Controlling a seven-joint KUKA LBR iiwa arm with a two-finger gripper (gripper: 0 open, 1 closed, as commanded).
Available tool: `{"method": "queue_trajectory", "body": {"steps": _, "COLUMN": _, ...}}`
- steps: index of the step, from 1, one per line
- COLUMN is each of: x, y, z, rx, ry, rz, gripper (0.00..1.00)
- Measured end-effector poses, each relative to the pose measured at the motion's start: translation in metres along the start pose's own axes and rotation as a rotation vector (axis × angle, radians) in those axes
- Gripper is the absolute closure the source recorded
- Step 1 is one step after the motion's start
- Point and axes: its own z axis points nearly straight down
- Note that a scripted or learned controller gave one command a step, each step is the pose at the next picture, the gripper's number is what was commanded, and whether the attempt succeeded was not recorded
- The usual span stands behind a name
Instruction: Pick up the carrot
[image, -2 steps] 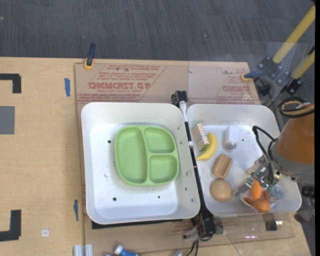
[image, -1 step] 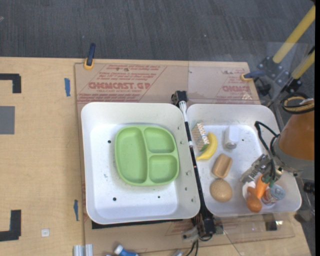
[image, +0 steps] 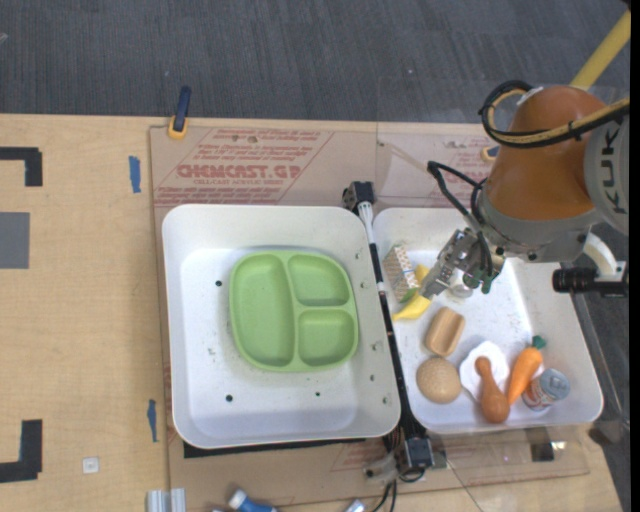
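The carrot (image: 523, 371) lies in the right bin (image: 585, 350), well apart from the gripper (image: 462, 268). The chicken leg (image: 487, 390) touches the carrot, so the grasp may catch both.

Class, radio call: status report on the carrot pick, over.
Gripper above right bin, holding nothing. Carrot unpicked, lower right, beside a drumstick and can.

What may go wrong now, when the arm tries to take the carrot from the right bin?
1. The carrot lies packed between a chicken drumstick and a small can, so the fingers may strike or grab a neighbour.
2. The carrot sits near the right bin wall, which likely leaves little room there.
3. The gripper hovers over the banana area, so its path may disturb the bread roll.
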Motion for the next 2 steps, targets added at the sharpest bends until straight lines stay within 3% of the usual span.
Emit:
{"method": "queue_trajectory", "body": {"steps": 1, "x": -0.0552, "y": -0.0400, "z": -0.1782, "rx": 0.006, "ry": -0.011, "rz": -0.164, "gripper": 1.00}}
{"method": "queue_trajectory", "body": {"steps": 2, "x": -0.0523, "y": -0.0384, "z": -0.1698, "rx": 0.009, "ry": 0.005, "rz": -0.166, "gripper": 0.00}}
